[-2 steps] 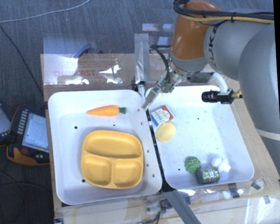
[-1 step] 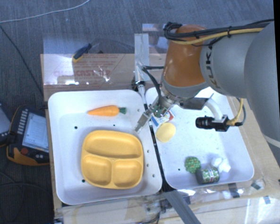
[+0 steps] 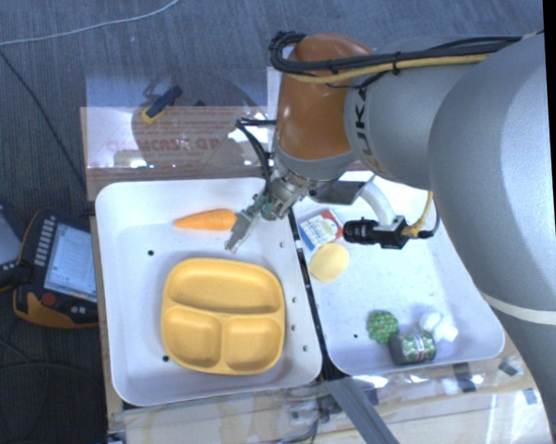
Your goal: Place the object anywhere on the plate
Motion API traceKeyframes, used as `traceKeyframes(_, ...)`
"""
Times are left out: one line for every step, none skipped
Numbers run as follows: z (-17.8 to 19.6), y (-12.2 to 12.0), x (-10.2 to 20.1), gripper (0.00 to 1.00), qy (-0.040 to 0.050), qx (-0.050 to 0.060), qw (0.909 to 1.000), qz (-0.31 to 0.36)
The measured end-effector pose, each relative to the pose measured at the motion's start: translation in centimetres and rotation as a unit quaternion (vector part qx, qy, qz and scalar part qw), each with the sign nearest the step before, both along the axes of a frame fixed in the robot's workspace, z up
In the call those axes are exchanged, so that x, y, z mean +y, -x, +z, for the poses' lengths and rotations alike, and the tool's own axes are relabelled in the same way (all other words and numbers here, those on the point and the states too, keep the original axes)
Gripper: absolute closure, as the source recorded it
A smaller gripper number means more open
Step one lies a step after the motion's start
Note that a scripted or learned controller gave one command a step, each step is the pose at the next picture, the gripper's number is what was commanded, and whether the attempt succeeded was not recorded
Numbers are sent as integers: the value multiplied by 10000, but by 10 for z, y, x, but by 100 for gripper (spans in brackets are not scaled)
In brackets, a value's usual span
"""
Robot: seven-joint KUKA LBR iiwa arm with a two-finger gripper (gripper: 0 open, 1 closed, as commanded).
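A: Start at the near edge of the bench. What lies in the right bin?

B: Near its front corner there is a dark green can lying on its side, a small green bumpy thing just beside it, and a small white piece next to the can. Farther back a pale yellow round object sits close to the bin's left wall, with a blue and white packet just behind it.

A: And the left bin?

B: The yellow plate, split into compartments, fills its near half. Behind it, well apart from the plate's rim, the orange carrot lies flat on the white floor, pointing left.

A: Where is the gripper?

B: It hangs just right of the carrot's thick end, over the left bin near the wall the bins share, slanting down and leftward from the orange band of the arm.

A: How do the jaws stand?

B: One slim finger tip shows, pointing toward the plate's far rim. The gap cannot be made out, so their width cannot be told. Nothing is visible between them, and the carrot lies beside the tip, contact unclear.
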State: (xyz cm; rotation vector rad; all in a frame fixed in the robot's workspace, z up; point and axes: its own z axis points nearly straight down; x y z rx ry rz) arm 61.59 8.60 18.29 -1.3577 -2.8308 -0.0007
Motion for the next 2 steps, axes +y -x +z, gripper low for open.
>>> traceKeyframes(-37,-9,62,0,15,-5,9979,648)
traceKeyframes(-59,47,108,0,13,35,9961,883)
